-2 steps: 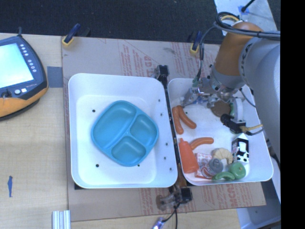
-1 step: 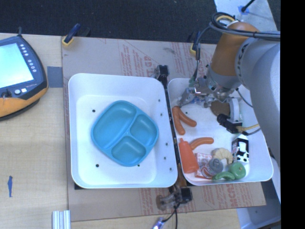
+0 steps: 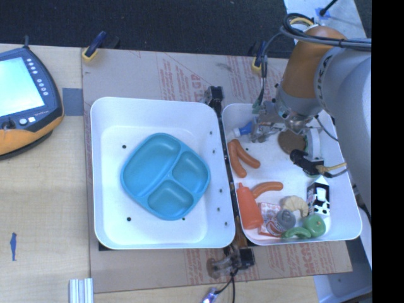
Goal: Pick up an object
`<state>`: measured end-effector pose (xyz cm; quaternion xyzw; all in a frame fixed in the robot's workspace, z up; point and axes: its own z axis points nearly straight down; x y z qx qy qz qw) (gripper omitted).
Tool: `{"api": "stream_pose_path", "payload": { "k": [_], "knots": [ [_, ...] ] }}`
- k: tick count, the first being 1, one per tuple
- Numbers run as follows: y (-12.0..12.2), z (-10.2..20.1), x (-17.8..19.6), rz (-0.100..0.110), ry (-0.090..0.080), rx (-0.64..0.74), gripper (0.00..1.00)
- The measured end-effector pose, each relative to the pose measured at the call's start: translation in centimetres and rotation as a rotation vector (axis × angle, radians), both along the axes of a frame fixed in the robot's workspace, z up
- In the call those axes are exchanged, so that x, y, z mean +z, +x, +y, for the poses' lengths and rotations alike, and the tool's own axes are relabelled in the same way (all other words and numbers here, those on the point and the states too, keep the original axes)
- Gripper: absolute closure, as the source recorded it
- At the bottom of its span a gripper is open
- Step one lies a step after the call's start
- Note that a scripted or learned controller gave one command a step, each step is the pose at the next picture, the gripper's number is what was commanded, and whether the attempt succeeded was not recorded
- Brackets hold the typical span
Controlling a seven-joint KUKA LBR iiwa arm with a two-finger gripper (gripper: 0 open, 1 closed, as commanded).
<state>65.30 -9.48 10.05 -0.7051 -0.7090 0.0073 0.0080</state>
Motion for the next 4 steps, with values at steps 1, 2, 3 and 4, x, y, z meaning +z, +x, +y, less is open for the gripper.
{"api": "stream_pose_path", "payload": {
  "k": [1, 2, 3, 4],
  "knots": [
    [0.0, 0.0, 0.0, 0.000, 0.000, 0.000, 0.00],
    [0.0, -0.1, 1.0, 0.004, 0.000, 0.001, 1.00],
    [0.4, 7.6, 9.2, -0.020, 0.000, -0.001, 1.00],
    [0.3, 7.6, 9.2, -0.018, 0.000, -0.001, 0.00]
  ]
}}
